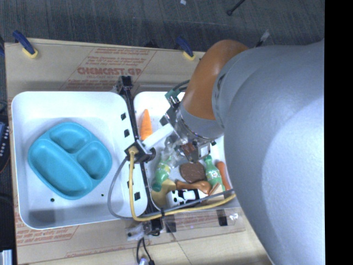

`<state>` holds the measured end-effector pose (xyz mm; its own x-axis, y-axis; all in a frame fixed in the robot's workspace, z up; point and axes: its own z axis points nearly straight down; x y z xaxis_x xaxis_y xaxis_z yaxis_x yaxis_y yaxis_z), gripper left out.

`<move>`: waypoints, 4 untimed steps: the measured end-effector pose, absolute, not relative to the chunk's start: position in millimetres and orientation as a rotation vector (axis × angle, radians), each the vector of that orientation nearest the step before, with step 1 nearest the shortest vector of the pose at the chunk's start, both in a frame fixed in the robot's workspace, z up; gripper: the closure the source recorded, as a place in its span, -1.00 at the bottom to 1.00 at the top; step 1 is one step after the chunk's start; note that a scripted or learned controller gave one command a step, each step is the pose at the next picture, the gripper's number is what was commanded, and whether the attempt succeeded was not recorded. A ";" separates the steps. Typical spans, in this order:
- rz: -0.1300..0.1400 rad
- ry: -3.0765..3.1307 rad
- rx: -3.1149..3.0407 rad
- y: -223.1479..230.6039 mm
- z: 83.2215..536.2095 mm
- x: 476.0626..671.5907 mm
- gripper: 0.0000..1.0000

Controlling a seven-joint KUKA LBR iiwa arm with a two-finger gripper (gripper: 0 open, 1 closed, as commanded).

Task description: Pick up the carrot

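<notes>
Hanging over the right-hand bin (pixel 144 99) near the middle of the frame, my gripper (pixel 177 147) sits low among the clutter, and the bulk of my own arm (pixel 276 148) covers most of that bin from the right. Whether my tool is released or clenched I cannot tell; the wrist and the items beneath it blur together at the tip.

The carrot (pixel 145 123) lies just left of my wrist, against the bin's left wall, upper-centre in the frame, pointing roughly up and down. It rests flat on the white floor, apart from my tool, with nothing gripping it. So I judge the pick as not yet made: the carrot is on the bin floor, unlifted.

Below my gripper, toward the lower centre, sit other pieces: a brown round item (pixel 192 171), a green bottle-like thing (pixel 212 173), a second orange piece (pixel 223 174) at the right, and a yellow-green item (pixel 161 175) to the lower left. My tool seems closer to that pile than to the carrot.

The left bin (pixel 22 148) holds a blue divided tray (pixel 69 158).

What remains, as I read it: shift up and left over the carrot, descend, close on it, and lift.
</notes>
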<state>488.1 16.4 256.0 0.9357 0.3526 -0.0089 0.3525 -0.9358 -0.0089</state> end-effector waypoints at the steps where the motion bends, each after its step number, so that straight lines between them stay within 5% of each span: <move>1: 0.018 -0.407 -3.113 113.8 231.6 479.2 1.00; 2: 0.027 -0.765 -3.042 99.2 118.8 473.1 1.00; 3: 0.017 -0.797 -3.030 159.0 143.5 474.1 1.00; 4: 0.011 -0.467 -3.099 214.1 100.1 531.1 1.00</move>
<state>531.1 214.1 100.1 0.9556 0.2945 -0.0061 0.2944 -0.9556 -0.0082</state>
